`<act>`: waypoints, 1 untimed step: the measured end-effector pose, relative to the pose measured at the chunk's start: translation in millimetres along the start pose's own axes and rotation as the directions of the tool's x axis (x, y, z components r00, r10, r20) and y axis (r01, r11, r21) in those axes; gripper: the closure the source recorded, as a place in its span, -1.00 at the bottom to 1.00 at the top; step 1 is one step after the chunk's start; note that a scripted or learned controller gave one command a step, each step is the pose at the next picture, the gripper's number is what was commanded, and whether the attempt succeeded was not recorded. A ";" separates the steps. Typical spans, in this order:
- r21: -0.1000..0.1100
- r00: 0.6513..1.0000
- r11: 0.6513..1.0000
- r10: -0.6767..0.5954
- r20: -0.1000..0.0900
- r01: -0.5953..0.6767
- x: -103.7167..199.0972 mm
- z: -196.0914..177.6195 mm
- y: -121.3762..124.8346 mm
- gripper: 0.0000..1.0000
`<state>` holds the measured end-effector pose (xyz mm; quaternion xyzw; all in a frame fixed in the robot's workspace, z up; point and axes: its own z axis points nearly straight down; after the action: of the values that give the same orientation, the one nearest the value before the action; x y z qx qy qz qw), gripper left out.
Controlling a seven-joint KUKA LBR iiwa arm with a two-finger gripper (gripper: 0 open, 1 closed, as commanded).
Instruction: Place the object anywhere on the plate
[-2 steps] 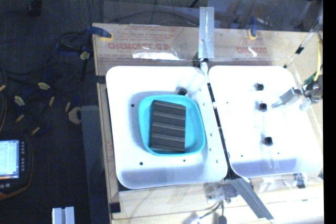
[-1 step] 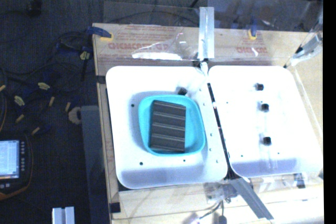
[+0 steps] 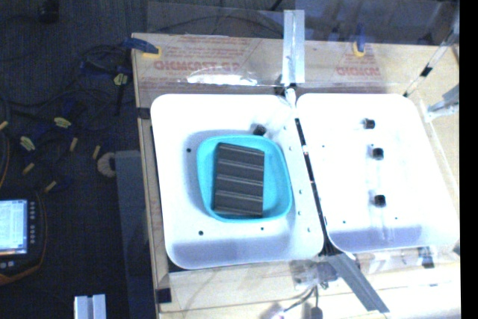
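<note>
One dark ridged block (image 3: 240, 179) lies on blue plate (image 3: 280, 187), left bin (image 3: 172, 235).

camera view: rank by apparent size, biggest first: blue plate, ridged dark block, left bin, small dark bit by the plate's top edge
1. left bin
2. blue plate
3. ridged dark block, lying on the plate, covering much of its middle
4. small dark bit, by far the smallest

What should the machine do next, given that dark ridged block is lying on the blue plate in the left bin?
Probably nothing more than staying back. The dark ridged block already lies flat on the blue plate, well inside its rim, in the left bin. So the placing looks done, and another reach would only risk nudging the block off.
</note>
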<state>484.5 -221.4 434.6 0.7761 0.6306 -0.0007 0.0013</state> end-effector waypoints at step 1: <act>0.000 0.998 0.998 0.069 -0.001 -0.069 5.1 0.1 0.0 -1.00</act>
<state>485.5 -216.4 434.5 0.7974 0.6035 -0.0002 0.0013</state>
